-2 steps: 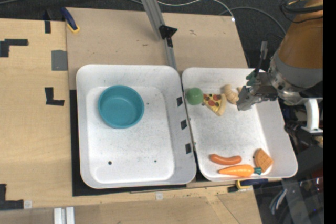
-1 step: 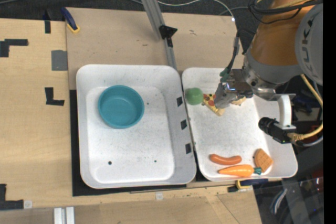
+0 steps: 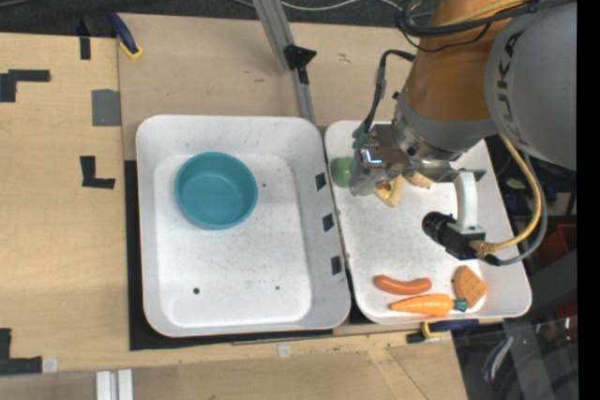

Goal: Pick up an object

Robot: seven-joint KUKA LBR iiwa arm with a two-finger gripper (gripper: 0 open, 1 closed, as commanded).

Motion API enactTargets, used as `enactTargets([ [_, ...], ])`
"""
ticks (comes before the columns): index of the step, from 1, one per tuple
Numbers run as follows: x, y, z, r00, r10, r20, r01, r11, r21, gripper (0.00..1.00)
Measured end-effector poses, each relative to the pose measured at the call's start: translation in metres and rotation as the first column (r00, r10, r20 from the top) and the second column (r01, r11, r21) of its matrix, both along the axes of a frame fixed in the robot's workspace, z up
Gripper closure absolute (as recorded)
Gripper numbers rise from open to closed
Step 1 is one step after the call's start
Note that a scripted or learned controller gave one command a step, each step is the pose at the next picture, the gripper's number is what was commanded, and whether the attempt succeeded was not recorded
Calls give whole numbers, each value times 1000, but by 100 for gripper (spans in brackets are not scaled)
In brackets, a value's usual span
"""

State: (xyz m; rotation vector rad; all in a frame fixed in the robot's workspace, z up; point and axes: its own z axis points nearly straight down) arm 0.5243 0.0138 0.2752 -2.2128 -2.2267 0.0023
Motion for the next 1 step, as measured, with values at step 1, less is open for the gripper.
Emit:
enactTargets([
  [1, 12, 61, -16, 1000, 1, -1, -1, 1000, 0, 100],
])
